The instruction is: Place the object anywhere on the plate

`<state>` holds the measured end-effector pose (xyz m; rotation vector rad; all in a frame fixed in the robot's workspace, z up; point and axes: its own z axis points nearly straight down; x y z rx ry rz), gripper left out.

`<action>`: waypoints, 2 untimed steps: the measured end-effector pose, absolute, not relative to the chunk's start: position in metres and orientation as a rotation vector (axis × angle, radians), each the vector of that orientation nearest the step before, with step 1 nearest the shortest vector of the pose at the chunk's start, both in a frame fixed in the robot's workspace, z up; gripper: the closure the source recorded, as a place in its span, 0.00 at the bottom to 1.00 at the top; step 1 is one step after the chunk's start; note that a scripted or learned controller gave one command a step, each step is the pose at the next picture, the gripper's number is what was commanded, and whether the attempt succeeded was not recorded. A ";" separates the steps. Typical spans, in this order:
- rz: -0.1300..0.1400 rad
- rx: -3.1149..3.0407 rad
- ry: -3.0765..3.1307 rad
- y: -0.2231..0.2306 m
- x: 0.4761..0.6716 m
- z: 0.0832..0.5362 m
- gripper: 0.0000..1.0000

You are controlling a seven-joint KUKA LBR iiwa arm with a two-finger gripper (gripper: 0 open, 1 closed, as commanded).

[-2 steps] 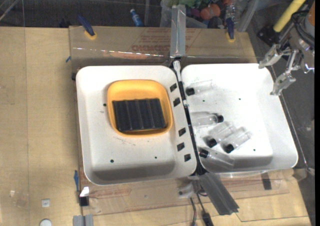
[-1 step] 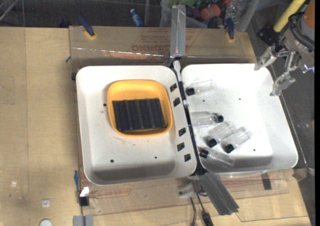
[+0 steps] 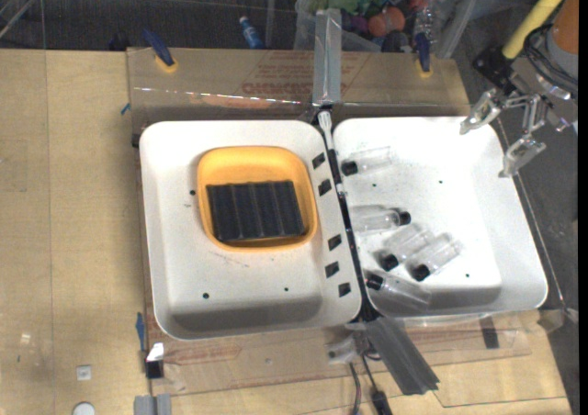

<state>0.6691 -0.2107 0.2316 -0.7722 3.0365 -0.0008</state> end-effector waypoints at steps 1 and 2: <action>-0.001 -1.213 2.890 -0.221 0.668 0.221 0.00; -0.003 -1.631 2.673 -0.221 0.669 0.228 0.00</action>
